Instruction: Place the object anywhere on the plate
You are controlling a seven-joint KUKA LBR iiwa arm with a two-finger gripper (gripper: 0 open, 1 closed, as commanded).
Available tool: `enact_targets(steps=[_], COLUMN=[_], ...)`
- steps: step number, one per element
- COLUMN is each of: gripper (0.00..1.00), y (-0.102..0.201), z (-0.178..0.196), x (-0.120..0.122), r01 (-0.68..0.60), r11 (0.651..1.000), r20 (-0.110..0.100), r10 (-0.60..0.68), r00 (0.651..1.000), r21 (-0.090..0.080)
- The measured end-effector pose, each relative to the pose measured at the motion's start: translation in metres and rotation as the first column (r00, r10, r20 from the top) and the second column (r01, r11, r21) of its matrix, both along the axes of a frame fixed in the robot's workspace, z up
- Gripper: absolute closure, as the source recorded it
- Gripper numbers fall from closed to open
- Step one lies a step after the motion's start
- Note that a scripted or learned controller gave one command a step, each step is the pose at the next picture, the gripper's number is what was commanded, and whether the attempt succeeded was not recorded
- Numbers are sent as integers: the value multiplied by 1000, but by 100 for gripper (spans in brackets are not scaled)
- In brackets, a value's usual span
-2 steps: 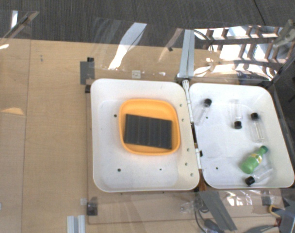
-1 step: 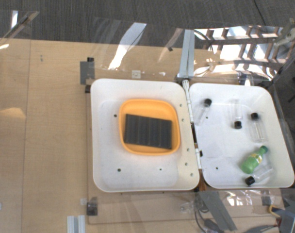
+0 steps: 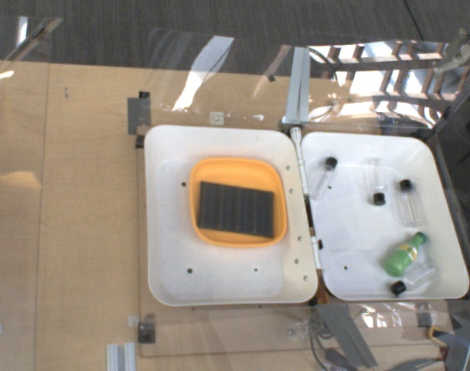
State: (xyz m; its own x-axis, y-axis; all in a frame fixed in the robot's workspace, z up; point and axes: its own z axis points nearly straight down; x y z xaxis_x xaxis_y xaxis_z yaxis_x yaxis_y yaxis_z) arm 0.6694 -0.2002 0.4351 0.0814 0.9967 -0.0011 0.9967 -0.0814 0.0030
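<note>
Green bottle (image 3: 403, 256) lies in the right bin (image 3: 444, 207); orange plate (image 3: 238, 172) holds a dark slab (image 3: 236, 209).

Your tan table (image 3: 65, 230) carries two white bins, touching: the left bin (image 3: 169, 277) at nine o'clock, the right bin (image 3: 351, 246) at three o'clock.

Plate (image 3: 238, 178) in left bin (image 3: 167, 230); bottles (image 3: 403, 256) in right bin (image 3: 351, 238).
</note>
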Motion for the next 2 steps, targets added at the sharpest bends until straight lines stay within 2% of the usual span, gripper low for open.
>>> enact_targets(steps=[1, 2], gripper=[0, 0], y=[0, 0], z=[-1, 0], x=[-1, 0], r01=[32, 0], r11=[999, 1000], r20=[-1, 0], r10=[-32, 0], r00=[999, 1000], r21=[0, 0])
